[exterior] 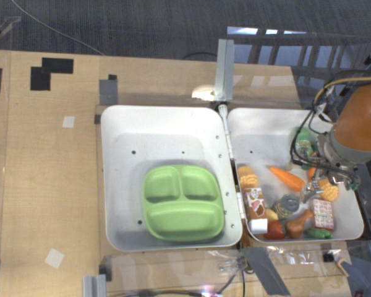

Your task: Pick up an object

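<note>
Nearest edge of the right bin [358, 228]: a pile of toy food along its front wall. Red tomato-like piece [274, 230], brown piece [295, 228], small green item [320, 232], all close together. Just behind them a red-and-white carton [255, 203] leaning left, a patterned red packet [323, 214] to the right, and a grey can [289, 204] between the two. Behind the carton, a yellow corn cob [248, 179] sits by the divider. An orange carrot [287, 177] lies slanted mid-bin, apart from the can. No single target is obvious; every candidate sits in this right bin.

Left bin [120, 166] holds a green divided plate [183, 202], three compartments, toward its front half, flat.

Tool [314, 187] hangs low over the right bin's right side, just beside the carrot tip and above the packet, near an orange-yellow piece [328, 192]. Cables and dark hardware hide the fingers; cannot tell whether they are spread or pinched, and nothing is visibly held. Arm's orange band [360, 119] sits above it, with a green object [305, 146] partly hidden behind the cables.

Farther back: wooden bench [43, 184] with black markers [49, 72], metal post [224, 70] at the bins' join, dark carpet [123, 11].
</note>
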Motion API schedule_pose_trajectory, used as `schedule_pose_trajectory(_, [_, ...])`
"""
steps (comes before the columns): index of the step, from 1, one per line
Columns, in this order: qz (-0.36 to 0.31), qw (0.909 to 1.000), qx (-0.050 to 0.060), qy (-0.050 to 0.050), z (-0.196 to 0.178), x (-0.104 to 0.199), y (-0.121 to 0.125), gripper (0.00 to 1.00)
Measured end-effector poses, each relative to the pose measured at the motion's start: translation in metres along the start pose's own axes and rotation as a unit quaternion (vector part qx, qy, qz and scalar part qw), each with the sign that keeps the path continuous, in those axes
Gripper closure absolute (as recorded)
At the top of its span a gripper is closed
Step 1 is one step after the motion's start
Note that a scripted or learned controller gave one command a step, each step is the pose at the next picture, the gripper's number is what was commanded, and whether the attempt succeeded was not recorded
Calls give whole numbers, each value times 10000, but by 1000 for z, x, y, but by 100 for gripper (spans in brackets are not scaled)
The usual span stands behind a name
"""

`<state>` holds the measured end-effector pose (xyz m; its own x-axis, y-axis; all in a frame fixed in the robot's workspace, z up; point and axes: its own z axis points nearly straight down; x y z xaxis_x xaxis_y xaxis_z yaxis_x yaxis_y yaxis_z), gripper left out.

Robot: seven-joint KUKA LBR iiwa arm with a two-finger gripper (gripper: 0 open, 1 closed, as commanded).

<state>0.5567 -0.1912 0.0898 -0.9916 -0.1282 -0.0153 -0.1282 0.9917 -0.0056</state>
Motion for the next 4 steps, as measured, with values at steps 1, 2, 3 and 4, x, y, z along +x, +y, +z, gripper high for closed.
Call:
schedule_pose_trajectory(1, [-271,9996,-2,-11,-1,0,42,0])
schedule_pose_trajectory(2, [-152,9999,-32,21,3,-94,65,0])
schedule_pose_trajectory(3, [-237,9997,-14,5,0,-31,77,0])
schedule_pose_trajectory(4, [-268,9996,8,-93,-15,-37,78,100])
